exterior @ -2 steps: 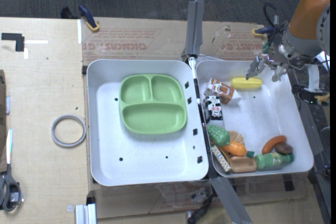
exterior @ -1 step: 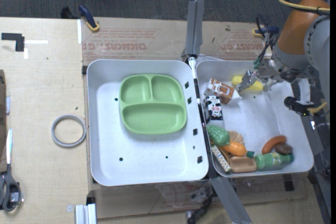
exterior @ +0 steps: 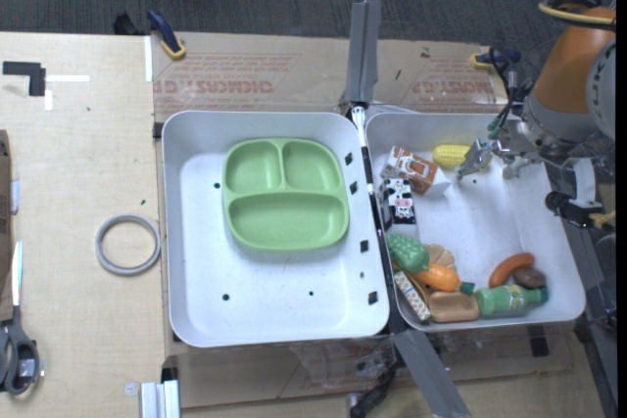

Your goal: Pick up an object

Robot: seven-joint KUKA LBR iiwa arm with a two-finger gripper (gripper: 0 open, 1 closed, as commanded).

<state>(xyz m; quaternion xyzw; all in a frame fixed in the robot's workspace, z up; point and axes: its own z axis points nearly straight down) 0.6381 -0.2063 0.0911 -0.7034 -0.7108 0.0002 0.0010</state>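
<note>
Grey arm's two-finger gripper point(exterior: 493, 159) hangs over the right white bin point(exterior: 490, 235).
Its metal fingers stand slightly apart, gripping nothing, just beside a small yellow corn-like toy point(exterior: 451, 154) near the bin's far wall.

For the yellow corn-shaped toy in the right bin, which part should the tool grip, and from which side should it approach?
Grip the yellow corn-shaped toy across its short width, near the middle, coming down from above. It seems to lie flat with its long axis roughly left to right, near the far wall of the right white bin, so a sideways approach looks blocked. The tool is just to its right.
</note>
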